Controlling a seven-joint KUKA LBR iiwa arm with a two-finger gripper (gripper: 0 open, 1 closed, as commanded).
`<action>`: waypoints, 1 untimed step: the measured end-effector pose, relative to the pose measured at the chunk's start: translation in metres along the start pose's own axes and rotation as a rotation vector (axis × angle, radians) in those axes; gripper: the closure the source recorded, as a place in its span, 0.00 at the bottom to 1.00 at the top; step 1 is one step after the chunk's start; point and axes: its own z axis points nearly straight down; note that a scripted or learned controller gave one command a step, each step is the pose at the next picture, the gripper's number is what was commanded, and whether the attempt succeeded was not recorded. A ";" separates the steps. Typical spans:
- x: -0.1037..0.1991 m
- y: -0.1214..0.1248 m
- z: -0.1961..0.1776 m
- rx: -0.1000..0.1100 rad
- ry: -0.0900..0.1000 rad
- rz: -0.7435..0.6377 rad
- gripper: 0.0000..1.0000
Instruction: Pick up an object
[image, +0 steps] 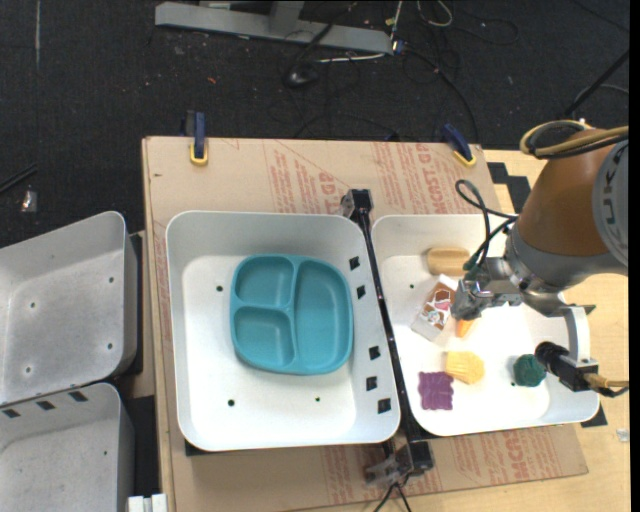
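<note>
You have several candidates in the right bin (560, 410), a shallow white tray with rounded corners. Nearest the gripper (470, 298) lies a small carton (434, 308), a flat white packet with red-brown print, tilted; its lettering is too small to read. Just beside it, at the gripper's tip, is an orange piece (464, 325), small and tapered. Above them rests a tan bread-like roll (448, 261), smooth and oblong. Below sit a yellow lump (464, 366) with a ribbed surface, a flat purple piece (435, 390) with a ragged outline, and, further right, a round dark green object (528, 371) with a bumpy skin.

The gripper is low over the bin, close to the carton and the orange piece. You cannot tell how wide the pincer stands, nor whether it has hold of anything; the metal parts blur together there.

The arm (570, 215) comes in from the right, its wrist housing a glossy orange-brown dome with black cables looped over it.

In the left bin (200, 400) lies a teal plate (292, 313), smooth plastic, divided into three compartments.

Both bins rest on a cardboard sheet (280, 170) printed with red lettering, partly legible as "CORP", held by yellow and blue clamps (198, 140) at the far edge.
</note>
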 end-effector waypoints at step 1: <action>0.000 0.001 -0.021 0.002 0.000 0.000 1.00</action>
